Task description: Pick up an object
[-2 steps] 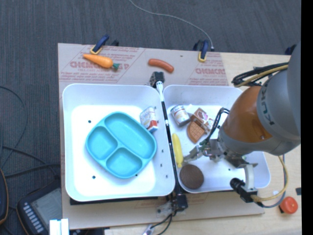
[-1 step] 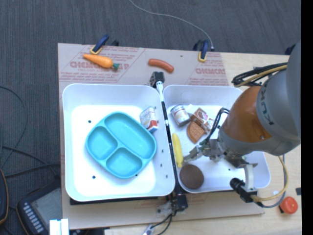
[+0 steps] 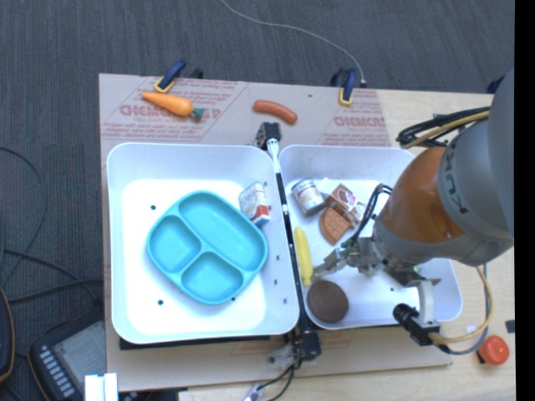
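Camera view has the arm down in the right bin point(image 3: 451, 303), gripper point(image 3: 338, 257) hovering low between the yellow banana point(image 3: 303, 256) and the brown waffle point(image 3: 336, 220), just far of the brown ball point(image 3: 328, 301). Fingers look slightly apart with nothing between them, so I'd say nothing's picked yet; grab and lift both remain.

A robotics lab, by the look of it; two white bins point(image 3: 117, 224) sit on a clamped cardboard sheet point(image 3: 226, 111). Grey office carpet point(image 3: 75, 32) lies below; loose cables point(image 3: 251, 15) trail across it.
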{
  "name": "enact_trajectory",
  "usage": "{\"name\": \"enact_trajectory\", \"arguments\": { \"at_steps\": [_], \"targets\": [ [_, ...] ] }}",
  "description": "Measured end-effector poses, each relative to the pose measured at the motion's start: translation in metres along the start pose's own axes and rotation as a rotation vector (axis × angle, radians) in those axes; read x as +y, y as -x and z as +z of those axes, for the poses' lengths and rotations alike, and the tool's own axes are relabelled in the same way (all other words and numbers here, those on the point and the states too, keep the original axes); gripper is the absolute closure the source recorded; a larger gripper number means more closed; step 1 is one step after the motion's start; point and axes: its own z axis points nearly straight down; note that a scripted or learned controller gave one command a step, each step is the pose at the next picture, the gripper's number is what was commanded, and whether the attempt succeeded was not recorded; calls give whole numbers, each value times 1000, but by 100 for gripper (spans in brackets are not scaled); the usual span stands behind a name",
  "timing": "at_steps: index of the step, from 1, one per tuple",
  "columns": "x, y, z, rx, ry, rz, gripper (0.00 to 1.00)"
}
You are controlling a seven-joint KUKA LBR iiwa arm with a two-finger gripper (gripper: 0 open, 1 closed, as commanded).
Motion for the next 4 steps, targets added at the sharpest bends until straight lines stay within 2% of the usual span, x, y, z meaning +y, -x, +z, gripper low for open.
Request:
{"name": "enact_trajectory", "arguments": {
  "at_steps": [4],
  "targets": [
    [0,0,0,0,0,0,0]
  ]
}}
